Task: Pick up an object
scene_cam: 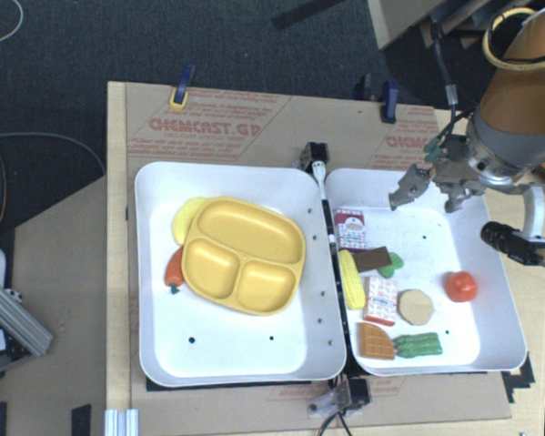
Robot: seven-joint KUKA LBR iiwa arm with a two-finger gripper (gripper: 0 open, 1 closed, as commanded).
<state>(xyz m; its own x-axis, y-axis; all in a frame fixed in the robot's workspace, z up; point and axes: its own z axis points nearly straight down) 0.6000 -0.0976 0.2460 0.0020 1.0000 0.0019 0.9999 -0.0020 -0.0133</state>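
Note:
My gripper [431, 195] hangs over the far part of the right bin [493, 270], its two grey fingers spread apart with nothing between them. Below it in that bin lie a red-and-white carton [350, 230], a brown block [372, 259] with a green piece [394, 262], a corn cob [349, 279], a snack packet [382, 300], a tan round cookie [416, 308], a red tomato [462, 286], a waffle [374, 341] and a green pod [418, 345].
The left bin [157, 325] holds an overturned yellow divided plate [243, 256], with a yellow piece [185, 218] and a red pepper [174, 269] at its left edge. A black divider clip [316, 156] sits between the bins. Blue clamps [389, 99] hold the board's far edge.

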